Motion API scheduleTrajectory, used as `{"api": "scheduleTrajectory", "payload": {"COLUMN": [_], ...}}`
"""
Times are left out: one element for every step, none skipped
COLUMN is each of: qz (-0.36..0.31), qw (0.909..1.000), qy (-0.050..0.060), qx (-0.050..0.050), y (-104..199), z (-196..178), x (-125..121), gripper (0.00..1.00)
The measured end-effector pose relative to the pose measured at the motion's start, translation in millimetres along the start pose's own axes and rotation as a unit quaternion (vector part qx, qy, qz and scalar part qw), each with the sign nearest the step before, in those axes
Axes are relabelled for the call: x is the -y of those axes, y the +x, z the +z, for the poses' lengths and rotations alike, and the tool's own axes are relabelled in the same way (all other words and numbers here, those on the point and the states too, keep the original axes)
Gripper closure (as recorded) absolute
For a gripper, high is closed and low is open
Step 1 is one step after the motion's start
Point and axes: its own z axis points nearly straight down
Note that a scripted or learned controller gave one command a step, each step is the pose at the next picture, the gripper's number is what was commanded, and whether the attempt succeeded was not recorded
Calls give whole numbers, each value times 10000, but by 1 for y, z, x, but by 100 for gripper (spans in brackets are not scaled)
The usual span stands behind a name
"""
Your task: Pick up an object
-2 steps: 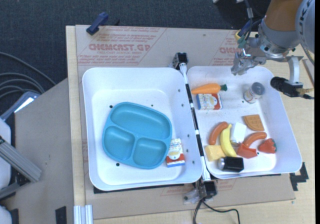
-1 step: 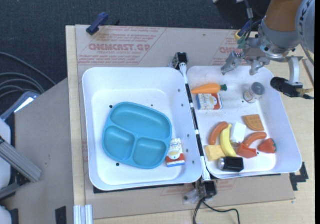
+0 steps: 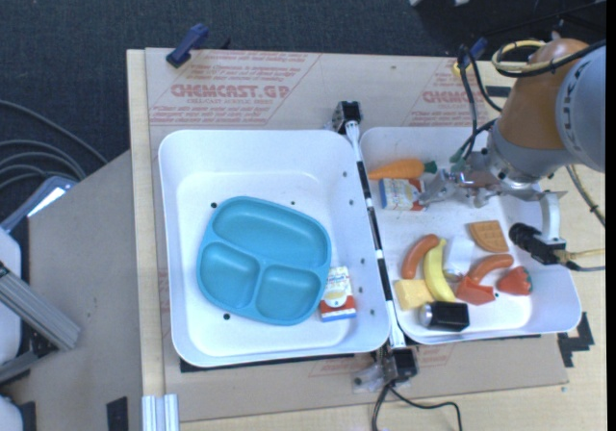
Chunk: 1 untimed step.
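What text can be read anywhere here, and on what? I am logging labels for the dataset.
"CHEMCAST GP": red print, repeated, on the brown paper-covered sheet under the bins; the smaller red lines beneath it are too blurred to read.
Small white-and-red carton beside the blue divided plastic plate: print too small to read.
Blue-and-white box in the right white bin: print too blurred to read.

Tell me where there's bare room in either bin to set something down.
Left bin: bare floor above the blue tray toward the far wall, and a strip along its left side. A small carton sits at the tray's right corner. Right bin: crowded with banana, sausages, cracker and the pincer.
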Motion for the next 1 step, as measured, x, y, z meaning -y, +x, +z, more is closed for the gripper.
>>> {"api": "scheduleTrajectory", "payload": {"qz": [-12], "qw": [9998], "qy": [180], "qx": [-3], "y": [24], "z": [5], "x": [-51], "gripper": [0]}}
